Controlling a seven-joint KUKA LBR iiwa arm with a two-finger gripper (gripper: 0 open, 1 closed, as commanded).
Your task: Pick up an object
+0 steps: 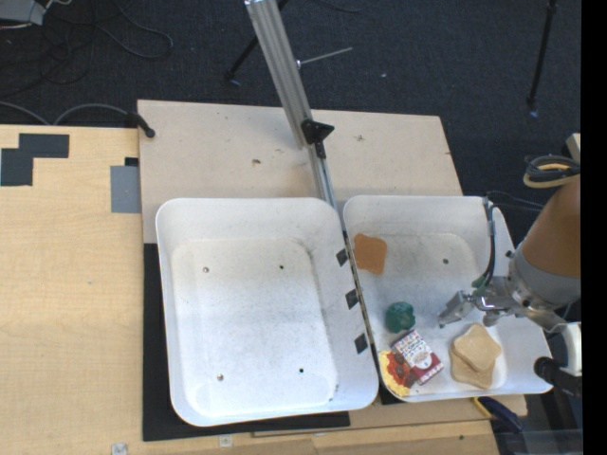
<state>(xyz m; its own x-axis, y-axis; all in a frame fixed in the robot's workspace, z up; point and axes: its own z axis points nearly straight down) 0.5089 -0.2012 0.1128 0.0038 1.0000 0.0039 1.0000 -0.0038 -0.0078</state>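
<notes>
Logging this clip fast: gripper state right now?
Gripper: open, holding nothing, poised in the right bin just above the tan sponge.

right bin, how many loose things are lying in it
4. An orange-brown square near the right bin's upper left, a green ball by the divider, a red and white packet at the front, and a tan sponge beside it. The arm may hide more.
</notes>
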